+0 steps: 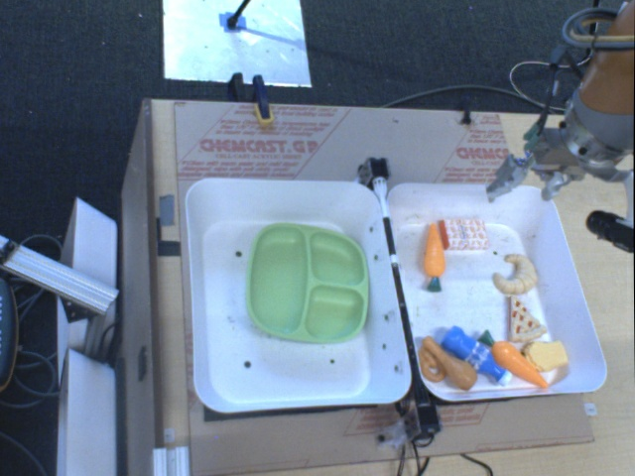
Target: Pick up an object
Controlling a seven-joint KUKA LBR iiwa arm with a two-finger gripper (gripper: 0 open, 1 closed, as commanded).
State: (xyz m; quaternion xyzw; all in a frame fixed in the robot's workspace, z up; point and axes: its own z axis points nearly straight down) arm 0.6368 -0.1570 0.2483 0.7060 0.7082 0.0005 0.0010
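Camera view: the hand [523, 179] hovers, fingers apart, empty, over the right bin's [569, 266] far rim; best drop squarely over the croissant [516, 274] (it lies alone).

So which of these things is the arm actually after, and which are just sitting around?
Part of the job:
- end effector, above the right bin's far rim
- carrot
- croissant
- pizza slice
- blue toy
- cheese block

Just lying about:
- green divided plate in the left bin
- blue clamp
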